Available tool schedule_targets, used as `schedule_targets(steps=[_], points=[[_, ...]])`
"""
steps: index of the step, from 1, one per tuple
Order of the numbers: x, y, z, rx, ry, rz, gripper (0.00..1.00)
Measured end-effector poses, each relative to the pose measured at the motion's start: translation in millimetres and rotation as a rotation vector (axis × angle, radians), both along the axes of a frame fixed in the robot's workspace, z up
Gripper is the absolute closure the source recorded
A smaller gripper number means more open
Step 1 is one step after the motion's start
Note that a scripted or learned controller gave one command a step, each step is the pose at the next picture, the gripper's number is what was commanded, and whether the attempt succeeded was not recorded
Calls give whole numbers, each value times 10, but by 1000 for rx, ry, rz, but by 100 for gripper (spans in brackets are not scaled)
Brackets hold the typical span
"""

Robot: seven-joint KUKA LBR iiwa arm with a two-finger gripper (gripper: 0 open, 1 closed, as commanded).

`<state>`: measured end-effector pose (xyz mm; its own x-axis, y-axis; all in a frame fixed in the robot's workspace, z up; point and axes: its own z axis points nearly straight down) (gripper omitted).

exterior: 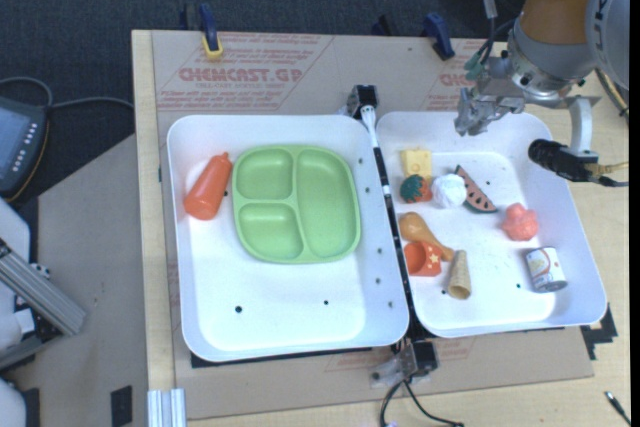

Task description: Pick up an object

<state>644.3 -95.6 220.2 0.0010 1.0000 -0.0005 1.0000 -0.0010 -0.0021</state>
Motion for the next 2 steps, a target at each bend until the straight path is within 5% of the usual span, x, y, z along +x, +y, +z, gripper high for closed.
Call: schedule_targets(steps=[2], points=[[57,53,157,-1,-7,2,100]])
